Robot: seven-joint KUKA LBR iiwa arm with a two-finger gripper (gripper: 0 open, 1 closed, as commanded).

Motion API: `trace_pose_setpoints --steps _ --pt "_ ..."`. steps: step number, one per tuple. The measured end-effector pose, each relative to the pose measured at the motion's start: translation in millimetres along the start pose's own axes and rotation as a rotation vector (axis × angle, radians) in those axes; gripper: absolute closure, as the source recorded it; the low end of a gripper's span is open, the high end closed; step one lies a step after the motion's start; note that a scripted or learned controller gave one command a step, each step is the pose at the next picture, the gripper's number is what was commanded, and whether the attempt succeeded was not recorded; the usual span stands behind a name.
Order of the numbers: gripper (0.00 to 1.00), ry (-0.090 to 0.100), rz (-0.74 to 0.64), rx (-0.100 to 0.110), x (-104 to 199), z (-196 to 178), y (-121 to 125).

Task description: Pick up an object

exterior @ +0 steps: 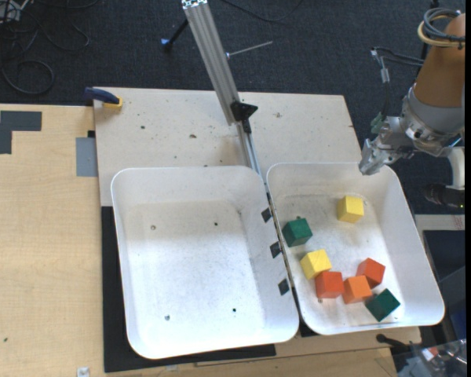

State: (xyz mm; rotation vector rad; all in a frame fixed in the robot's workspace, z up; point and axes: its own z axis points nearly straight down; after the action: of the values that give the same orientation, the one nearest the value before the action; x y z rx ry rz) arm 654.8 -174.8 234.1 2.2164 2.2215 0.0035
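Note:
Several small cubes lie in the right bin [408,210]: a yellow cube [350,208] near the back, a green cube [297,231] toward the left wall, another yellow cube [315,263], a red-orange cube [328,284], an orange cube [356,288], a red cube [371,271] and a dark green cube [383,304] at the front. My gripper [370,162] hangs over the right bin's back rim, above and to the right of the far yellow cube. Nothing shows between its tips.
The left bin [129,210] sits beside the right one, with black clips along the shared divider. A slanted aluminium rail [213,53] rises behind the bins. A blue and yellow clamp [104,96] lies at the bench's back left.

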Motion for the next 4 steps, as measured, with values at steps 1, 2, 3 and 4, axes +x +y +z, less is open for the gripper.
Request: trace_pose_setpoints --steps 1,2,3,4 --pt "1.00 0.001 0.000 0.009 0.6 30.0 -0.5" --pt "1.00 0.003 -0.001 0.009 45.7 27.1 -21.1" --pt "1.00 0.004 -0.002 0.009 99.2 30.7 -28.8" --pt "1.00 0.004 -0.002 0.010 155.9 34.9 -45.9"
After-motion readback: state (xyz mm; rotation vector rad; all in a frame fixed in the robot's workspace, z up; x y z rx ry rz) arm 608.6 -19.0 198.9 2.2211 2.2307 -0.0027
